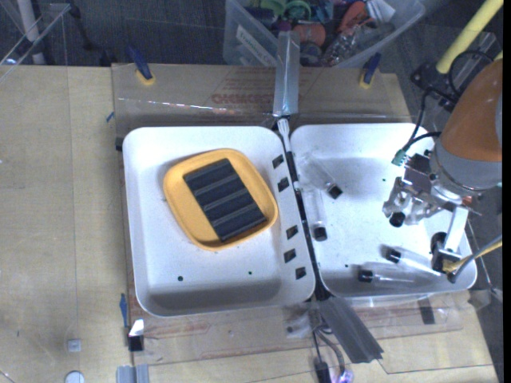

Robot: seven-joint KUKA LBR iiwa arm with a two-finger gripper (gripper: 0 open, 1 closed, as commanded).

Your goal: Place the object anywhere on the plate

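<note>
A black ribbed rectangular object (pixel 224 199) lies flat on the yellow plate (pixel 180 206) in the left bin (pixel 152 278). It sits slightly toward the plate's right side and lies within the rim. My gripper (pixel 417 230) hangs over the right side of the right bin (pixel 351 174), far from the plate. Its two dark-tipped fingers (pixel 395 217) stand apart, open, with nothing between them.
A raised divider (pixel 294 214) with black tabs separates the two bins. Small dark bits and clear tube-like pieces (pixel 391 274) lie on the right bin's floor near the gripper. A clear tub of colourful toys (pixel 319 10) stands behind the bins.
</note>
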